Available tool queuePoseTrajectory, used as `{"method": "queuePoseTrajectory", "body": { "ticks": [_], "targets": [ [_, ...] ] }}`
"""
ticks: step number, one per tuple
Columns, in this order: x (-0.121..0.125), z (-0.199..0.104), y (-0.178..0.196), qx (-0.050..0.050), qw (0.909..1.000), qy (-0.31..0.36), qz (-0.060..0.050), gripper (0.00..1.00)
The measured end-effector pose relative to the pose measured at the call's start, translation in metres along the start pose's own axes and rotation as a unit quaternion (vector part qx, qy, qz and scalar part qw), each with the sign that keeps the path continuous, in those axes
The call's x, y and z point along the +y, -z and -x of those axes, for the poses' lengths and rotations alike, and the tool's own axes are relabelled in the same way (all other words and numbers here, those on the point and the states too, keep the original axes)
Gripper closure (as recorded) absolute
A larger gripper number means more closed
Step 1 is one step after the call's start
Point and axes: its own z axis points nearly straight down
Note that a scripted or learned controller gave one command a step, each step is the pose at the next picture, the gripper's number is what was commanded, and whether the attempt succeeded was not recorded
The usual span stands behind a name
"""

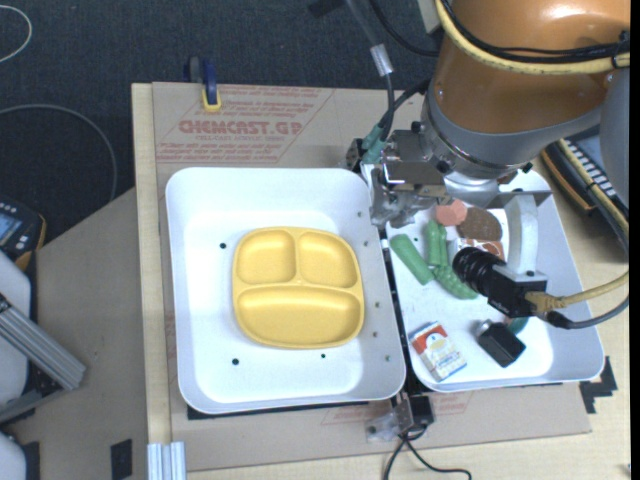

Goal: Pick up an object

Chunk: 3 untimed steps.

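The right bin (pixel 572 363) holds several small things: a pale green piece (pixel 408 257), a darker green pod (pixel 444 265), a pink lump (pixel 450 212), a brown piece (pixel 481 229), a red and white carton (pixel 437 349) and a small black block (pixel 500 342). My gripper (pixel 398 196) hangs low over the back left corner of that bin, close to the dividing wall and just behind the pale green piece. The bulky arm above covers much of it. Nothing can be made out between its fingers.
In the left bin (pixel 190 268) lies a yellow divided plate (pixel 297 287), near the middle. A brown board (pixel 240 118) with red lettering lies under and behind the bins. The arm overhangs the back of the right bin.
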Motion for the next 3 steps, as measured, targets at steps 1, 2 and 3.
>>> {"method": "queuePoseTrajectory", "body": {
  "ticks": [1, 2, 3],
  "targets": [
    [0.001, -0.001, 0.01, 0.0, 1.0, 0.001, 0.001, 1.0],
    [0.001, -0.001, 0.02, 0.0, 1.0, 0.001, 0.002, 1.0],
    [-0.004, -0.046, -0.078, -0.001, 1.0, -0.001, -0.01, 1.0]
  ]
}}
